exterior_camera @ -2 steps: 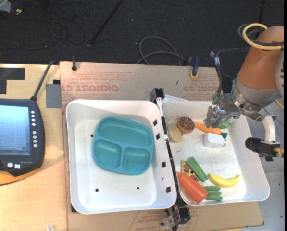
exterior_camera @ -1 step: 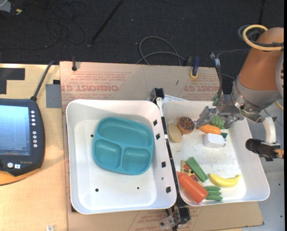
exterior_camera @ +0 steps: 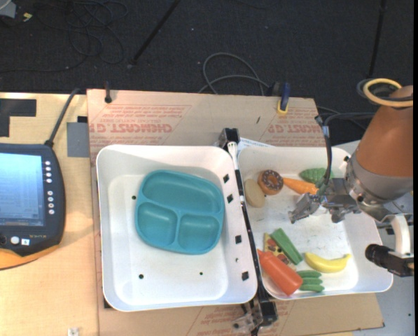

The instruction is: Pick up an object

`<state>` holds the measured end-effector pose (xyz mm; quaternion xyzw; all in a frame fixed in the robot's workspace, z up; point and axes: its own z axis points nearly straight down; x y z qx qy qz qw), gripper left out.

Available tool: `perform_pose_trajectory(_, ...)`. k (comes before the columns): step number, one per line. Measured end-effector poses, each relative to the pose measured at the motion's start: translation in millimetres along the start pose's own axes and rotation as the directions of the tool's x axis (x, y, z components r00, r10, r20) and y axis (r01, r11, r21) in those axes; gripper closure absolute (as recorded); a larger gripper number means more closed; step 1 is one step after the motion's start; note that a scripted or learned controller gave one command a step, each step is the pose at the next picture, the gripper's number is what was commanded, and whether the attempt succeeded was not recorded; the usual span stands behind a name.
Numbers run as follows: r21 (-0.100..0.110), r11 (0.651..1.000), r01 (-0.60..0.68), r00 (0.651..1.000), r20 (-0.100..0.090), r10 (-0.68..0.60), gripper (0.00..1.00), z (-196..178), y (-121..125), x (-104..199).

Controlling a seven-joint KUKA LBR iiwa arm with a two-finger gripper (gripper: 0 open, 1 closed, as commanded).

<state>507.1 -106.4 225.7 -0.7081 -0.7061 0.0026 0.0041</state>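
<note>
Teal tray [exterior_camera: 180,211], yellow banana [exterior_camera: 327,262]

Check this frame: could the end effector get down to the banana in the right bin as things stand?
Probably yes. The banana lies uncovered on the bin floor, apart from the green pieces beside it, and the end effector hangs just above and left of it.

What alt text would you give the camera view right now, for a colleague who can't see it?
The arm's gripper hangs over the right bin, among toy foods: a donut, carrot, banana and red pepper lie around it. The left bin holds a teal divided tray. A tablet sits at far left.
</note>
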Motion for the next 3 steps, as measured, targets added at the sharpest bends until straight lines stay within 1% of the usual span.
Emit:
perform_pose_trajectory(1,-0.004,1.0,0.002,1.0,0.001,-0.002,0.0,143,-32,13)
perform_pose_trajectory(2,-0.007,1.0,-0.006,1.0,0.001,0.006,1.0,128,-30,11)
perform_pose_trajectory(3,-0.019,1.0,0.012,1.0,0.0,-0.012,1.0,33,24,84)
